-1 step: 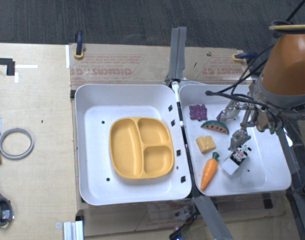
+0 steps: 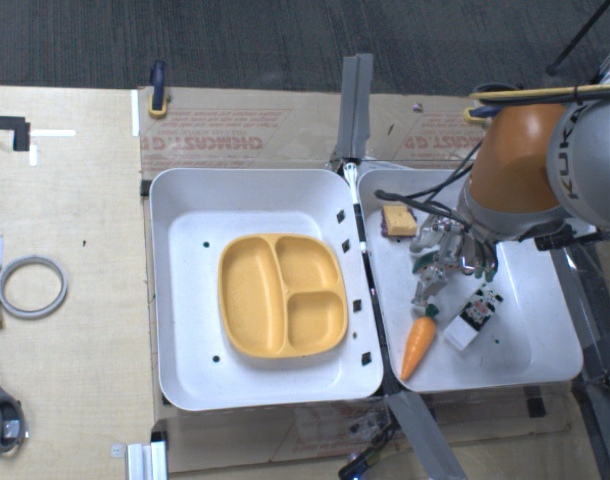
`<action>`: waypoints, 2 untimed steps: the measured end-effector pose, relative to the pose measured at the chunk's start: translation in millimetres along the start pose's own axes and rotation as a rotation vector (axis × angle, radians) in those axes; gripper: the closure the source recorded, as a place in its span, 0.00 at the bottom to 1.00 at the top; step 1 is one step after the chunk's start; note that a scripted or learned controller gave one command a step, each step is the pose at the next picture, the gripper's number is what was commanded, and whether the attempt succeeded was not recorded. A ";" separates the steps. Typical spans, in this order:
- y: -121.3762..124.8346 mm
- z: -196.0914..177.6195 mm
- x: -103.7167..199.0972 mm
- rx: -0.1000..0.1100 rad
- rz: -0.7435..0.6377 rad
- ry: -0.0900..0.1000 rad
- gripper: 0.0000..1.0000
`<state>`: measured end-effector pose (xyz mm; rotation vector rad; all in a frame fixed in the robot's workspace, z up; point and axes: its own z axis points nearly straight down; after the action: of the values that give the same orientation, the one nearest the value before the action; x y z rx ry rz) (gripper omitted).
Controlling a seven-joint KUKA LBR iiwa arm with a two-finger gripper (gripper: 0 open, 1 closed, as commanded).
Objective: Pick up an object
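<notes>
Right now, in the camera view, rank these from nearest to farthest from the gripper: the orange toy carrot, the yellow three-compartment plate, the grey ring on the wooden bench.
1. Orange toy carrot: right bin, just below the gripper.
2. Yellow three-compartment plate: left bin, across the divider.
3. Grey ring: on the wooden bench, far left.

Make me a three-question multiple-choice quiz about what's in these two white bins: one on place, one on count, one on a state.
1. Where is the carrot?
A. right bin
B. left bin
C. on the bench

2. How many compartments has the yellow plate?
A. two
B. three
C. four

3. How does the carrot lie?
A. gripped by the tool
B. on the plate
C. loose on the bin floor

Answers: 1 A, it rests in the right bin. 2 B, one long section and two smaller ones. 3 C, the tool hangs above it.
</notes>
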<state>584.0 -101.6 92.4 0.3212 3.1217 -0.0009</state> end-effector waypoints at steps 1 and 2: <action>0.7 -9.9 -1.2 0.001 -0.002 -0.004 1.00; -16.2 -0.2 7.7 0.000 0.000 0.001 1.00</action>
<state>573.2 -115.9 92.6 0.3220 3.1223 -0.0009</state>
